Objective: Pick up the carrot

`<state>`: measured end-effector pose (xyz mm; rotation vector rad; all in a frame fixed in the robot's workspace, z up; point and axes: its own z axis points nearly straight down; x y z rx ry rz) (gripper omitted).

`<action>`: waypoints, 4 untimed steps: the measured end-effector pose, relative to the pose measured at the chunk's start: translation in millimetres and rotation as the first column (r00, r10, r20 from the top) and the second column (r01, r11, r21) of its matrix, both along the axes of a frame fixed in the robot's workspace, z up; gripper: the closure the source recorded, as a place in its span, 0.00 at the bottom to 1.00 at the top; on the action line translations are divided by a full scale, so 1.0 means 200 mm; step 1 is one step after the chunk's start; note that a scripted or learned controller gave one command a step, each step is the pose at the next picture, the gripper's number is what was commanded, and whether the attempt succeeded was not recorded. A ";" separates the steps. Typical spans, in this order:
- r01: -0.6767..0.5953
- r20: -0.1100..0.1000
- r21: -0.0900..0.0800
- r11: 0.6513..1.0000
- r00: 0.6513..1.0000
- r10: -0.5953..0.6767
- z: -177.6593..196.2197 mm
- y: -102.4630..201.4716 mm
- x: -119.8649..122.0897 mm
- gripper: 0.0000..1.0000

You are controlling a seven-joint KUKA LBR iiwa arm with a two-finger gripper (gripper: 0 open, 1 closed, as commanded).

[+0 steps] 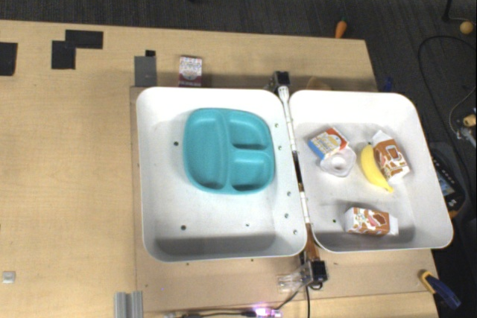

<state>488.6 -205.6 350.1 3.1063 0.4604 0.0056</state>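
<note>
Orange stub (340, 29), too small to confirm as carrot, sat at the bench's (67, 160) far edge behind the right bin (419, 126), which held 1 banana (373, 167) among cartons.

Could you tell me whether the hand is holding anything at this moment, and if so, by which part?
That cannot be told from this view. The banana and the cartons lie loose in the right bin.
</note>
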 end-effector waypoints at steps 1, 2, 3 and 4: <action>0.000 0.000 0.000 1.000 1.000 0.000 0.00 0.00 0.00 0.00; 0.000 0.000 0.000 1.000 1.000 0.000 0.00 0.00 0.00 0.00; 0.000 0.000 0.000 1.000 1.000 0.000 0.00 0.00 0.00 0.00; 0.000 0.000 0.000 1.000 1.000 0.000 0.00 0.00 0.00 0.00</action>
